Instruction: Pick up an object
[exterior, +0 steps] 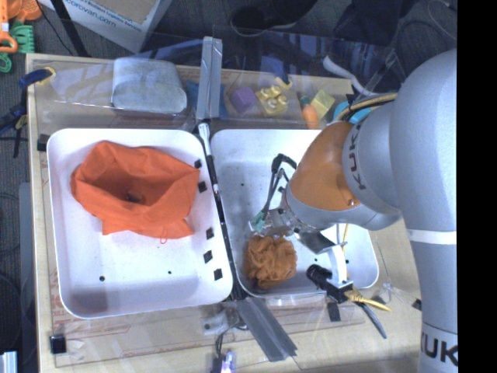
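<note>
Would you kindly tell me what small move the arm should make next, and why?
Probably a short drop onto the brown fuzzy clump in the right bin: the gripper sits just beyond its far edge in this view, while the orange cloth lies away in the left bin.

The left bin (116,290) has bare floor across the lower half of the view, open to a reach from above. An orange cloth (140,189) is heaped over its upper half. In the right bin (241,158) the upper left corner is free. The arm (342,177) hangs over the middle and right, and a brown woolly clump (270,261) takes up the lower left.
</note>
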`<state>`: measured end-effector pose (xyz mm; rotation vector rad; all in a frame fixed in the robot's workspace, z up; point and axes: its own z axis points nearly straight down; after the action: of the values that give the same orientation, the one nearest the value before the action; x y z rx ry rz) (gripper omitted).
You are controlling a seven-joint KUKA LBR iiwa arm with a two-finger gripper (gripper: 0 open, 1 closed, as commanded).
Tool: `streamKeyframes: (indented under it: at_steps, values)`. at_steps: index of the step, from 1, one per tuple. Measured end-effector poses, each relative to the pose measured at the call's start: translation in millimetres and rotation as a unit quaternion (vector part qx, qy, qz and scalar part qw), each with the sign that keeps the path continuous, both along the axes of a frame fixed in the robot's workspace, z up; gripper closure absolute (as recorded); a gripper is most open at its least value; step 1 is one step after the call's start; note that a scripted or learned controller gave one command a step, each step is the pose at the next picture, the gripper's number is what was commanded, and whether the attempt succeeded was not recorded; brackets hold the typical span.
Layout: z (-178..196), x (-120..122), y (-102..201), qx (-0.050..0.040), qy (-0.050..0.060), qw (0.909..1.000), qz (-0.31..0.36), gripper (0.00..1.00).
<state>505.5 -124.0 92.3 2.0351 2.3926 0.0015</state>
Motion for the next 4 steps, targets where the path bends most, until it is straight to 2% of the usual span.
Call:
streamKeyframes:
  at_steps: [1, 2, 3, 4]
  values:
    - [10.3, 1.8, 0.1, -0.0006, -0.001, 1.0000, 0.003, 1.00]
    - [10.3, 1.7, 0.2, -0.0006, -0.001, 1.0000, 0.003, 0.00]
    - [3.8, -24.4, 6.4, -0.0075, -0.008, 0.9998, 0.014, 0.00]
    - [12.8, -23.1, 9.2, -0.0045, -0.007, 0.9998, 0.018, 1.00]
